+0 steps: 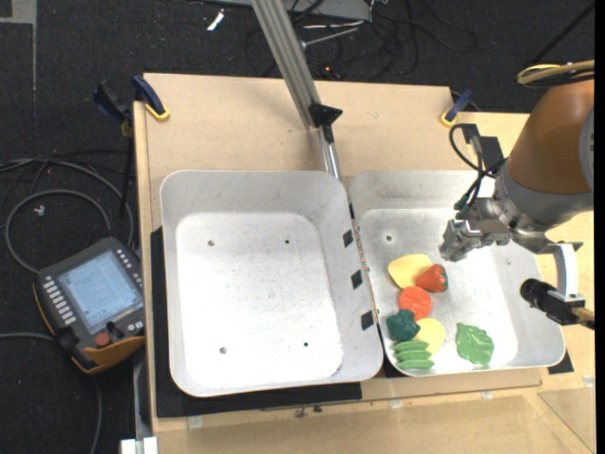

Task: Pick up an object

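Two white bins on the bench; toys sit by the right bin (529, 348) front edge. Gripper (460, 241) open/shut? Can't tell. Red toy (433, 278) looks light & squishy, so u grab its middle.

the scene is evenly and fairly brightly lit from overhead, with no hard shadows. the two white bins, left bin (250, 287) and right bin (529, 343), come out bright, their floors slightly washed out, with soft grey shading along the raised rims and in the corners. the wooden bench (397, 121) looks pale and flat. the dark floor (66, 83) around the bench swallows detail, so cables there read faintly. the picture is low in resolution and a little soft overall; fine texture is grainy. the arm (558, 149) at the right edge looks slightly blurred, with a mild sheen on its orange band.
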`<move>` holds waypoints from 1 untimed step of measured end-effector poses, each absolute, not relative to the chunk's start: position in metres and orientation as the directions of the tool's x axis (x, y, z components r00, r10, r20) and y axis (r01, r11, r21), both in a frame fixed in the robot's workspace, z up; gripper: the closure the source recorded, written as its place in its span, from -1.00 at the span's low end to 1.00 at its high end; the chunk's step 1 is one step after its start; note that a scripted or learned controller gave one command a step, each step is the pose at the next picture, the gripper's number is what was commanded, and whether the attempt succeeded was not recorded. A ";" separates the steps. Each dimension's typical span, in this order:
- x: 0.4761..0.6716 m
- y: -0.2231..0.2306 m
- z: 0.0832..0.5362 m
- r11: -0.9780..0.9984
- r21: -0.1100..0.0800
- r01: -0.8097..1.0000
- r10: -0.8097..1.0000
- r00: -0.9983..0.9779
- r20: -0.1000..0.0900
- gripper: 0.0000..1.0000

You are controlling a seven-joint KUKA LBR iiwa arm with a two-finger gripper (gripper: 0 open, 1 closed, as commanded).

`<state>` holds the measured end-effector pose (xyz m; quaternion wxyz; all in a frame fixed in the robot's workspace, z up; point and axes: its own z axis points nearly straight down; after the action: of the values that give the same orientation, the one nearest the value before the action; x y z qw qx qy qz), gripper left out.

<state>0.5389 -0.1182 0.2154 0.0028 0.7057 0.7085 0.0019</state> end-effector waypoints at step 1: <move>0.539 -0.118 0.206 0.003 -0.001 1.000 1.000 -0.003 -0.001 1.00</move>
<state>0.5393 -0.1179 0.2057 0.0002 0.7061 0.7081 -0.0005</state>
